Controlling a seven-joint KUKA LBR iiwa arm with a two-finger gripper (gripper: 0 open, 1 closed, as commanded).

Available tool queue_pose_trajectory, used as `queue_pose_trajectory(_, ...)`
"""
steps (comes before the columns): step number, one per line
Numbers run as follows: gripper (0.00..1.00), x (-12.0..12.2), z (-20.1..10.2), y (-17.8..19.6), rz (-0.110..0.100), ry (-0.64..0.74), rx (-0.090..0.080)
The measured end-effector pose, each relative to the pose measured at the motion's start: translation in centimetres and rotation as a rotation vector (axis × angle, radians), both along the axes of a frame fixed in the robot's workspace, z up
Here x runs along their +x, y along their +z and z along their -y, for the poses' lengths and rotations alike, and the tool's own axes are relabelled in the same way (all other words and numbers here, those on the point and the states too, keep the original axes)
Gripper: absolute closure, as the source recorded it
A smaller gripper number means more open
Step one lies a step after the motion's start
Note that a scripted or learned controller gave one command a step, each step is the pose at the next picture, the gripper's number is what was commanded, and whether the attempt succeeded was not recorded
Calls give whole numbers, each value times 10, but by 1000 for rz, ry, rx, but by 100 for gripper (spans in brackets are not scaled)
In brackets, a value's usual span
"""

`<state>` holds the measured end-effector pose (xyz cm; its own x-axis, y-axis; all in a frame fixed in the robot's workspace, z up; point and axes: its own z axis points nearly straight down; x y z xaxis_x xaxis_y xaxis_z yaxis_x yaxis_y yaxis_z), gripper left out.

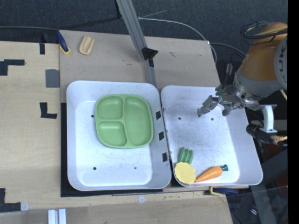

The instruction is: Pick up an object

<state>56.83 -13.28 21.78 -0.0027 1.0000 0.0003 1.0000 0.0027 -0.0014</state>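
An orange toy carrot (209,173) lies at the front edge of the right bin (243,139). Beside it, to its left, sits a yellow round piece (185,173) with a green ribbed piece (185,155) just behind it. My gripper (216,109) hangs over the far part of the right bin, well behind these toys. Its fingers are spread, open, with nothing between them. A green divided plate (124,120) rests in the left bin (79,139).
A grey metal pole (133,24) slants across the bench behind the bins and ends near where the two meet. A small tan block (86,45) and a blue-yellow item (63,42) lie on the bench at the back left. Cables run at the back right.
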Motion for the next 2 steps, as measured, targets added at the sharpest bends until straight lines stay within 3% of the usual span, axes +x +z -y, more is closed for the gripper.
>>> queue_pose_trajectory(1, 0, 0, 0, 0, 0, 0, 0)
queue_pose_trajectory(2, 0, -3, -3, -44, -4, -1, 0)
